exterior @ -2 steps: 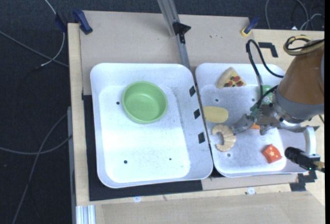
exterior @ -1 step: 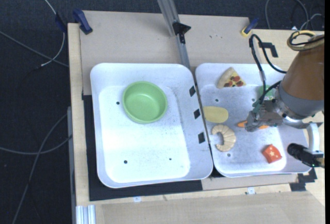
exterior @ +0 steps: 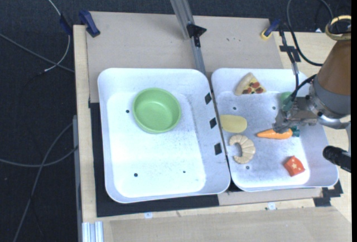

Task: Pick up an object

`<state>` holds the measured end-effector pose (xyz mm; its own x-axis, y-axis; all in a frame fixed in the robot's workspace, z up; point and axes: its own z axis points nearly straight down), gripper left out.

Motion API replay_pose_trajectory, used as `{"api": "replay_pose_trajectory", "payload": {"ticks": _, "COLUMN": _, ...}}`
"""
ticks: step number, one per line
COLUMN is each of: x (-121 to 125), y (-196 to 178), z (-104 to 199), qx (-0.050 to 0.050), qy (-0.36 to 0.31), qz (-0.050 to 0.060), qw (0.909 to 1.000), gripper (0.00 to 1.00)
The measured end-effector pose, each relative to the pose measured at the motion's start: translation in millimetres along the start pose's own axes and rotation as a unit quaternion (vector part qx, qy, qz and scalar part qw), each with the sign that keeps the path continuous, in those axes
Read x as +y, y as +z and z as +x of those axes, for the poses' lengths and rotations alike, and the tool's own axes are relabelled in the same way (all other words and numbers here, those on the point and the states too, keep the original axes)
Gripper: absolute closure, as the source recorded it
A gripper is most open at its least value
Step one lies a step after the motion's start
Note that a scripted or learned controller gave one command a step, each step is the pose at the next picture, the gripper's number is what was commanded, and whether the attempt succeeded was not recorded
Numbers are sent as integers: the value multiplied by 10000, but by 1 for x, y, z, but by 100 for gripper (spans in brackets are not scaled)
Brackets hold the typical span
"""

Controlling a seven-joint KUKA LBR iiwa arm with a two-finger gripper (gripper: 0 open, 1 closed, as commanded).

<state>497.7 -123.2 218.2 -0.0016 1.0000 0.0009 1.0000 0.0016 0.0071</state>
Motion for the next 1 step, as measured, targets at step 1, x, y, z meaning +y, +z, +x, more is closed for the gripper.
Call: {"api": "replay_pose_trajectory", "payload": {"ticks": 1, "x": 2, "y": -37, "z": 0, "qx": -2, "qy": 0, "qz": 10, "qw": 10000, "gripper": 100}}
